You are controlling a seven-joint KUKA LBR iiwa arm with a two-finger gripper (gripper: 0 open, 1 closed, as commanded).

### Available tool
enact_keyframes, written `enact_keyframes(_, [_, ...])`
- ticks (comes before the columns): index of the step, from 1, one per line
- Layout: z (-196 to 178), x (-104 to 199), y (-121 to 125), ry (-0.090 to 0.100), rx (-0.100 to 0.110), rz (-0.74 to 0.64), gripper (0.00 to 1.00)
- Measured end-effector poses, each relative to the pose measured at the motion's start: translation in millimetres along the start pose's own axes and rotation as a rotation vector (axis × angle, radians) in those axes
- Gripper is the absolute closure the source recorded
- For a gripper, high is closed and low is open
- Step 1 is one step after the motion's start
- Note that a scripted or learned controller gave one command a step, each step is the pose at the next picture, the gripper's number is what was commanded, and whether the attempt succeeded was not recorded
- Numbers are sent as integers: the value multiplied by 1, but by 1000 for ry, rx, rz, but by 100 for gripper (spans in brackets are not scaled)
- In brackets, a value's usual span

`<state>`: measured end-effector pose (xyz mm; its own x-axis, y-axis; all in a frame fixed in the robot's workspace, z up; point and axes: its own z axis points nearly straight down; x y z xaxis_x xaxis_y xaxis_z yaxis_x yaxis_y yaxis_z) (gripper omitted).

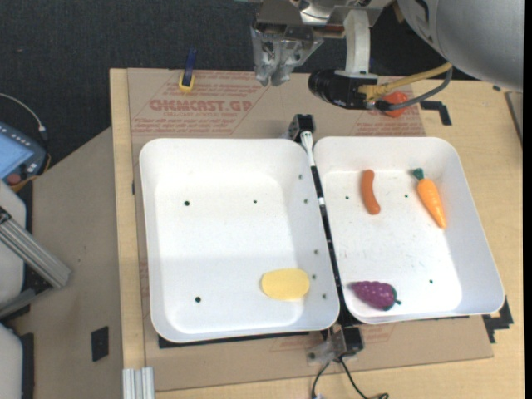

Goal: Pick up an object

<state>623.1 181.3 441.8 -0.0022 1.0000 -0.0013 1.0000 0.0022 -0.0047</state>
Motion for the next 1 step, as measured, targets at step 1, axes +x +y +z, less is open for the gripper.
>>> enact_keyframes(1, [-100, -13, 10, 4, -19, 3, 100])
